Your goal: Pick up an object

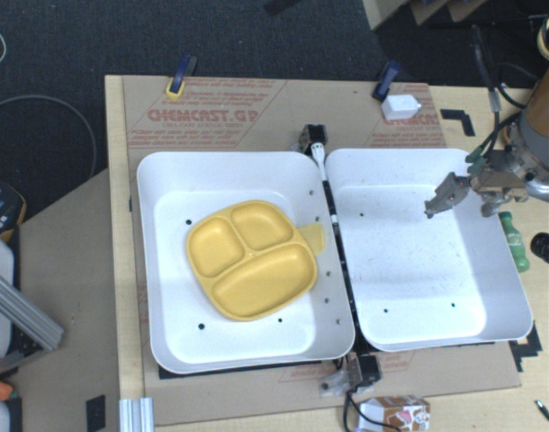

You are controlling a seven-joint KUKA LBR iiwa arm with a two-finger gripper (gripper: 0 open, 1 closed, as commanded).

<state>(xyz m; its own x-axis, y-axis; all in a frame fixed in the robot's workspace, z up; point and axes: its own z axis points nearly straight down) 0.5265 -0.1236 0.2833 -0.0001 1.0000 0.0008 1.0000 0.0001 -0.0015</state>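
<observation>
Yellow divided plate (251, 259) in left bin (166, 187), well apart from gripper (463, 196) over right bin (391, 268), far corner. Long axis diagonal, near-left to far-right. Smooth moulded plastic, three shallow compartments, rounded rim. Jaw state: cannot tell. Nothing between them visibly.

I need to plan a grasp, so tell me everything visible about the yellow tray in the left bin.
The yellow tray is a rounded, divided dish that looks like matte moulded plastic. It has three compartments: two smaller ones at the far side and one long one nearer the camera. It lies flat, open side up, turned at an angle, on the floor of the left bin, near its middle. A small yellow tab sticks out toward the right bin.
</observation>
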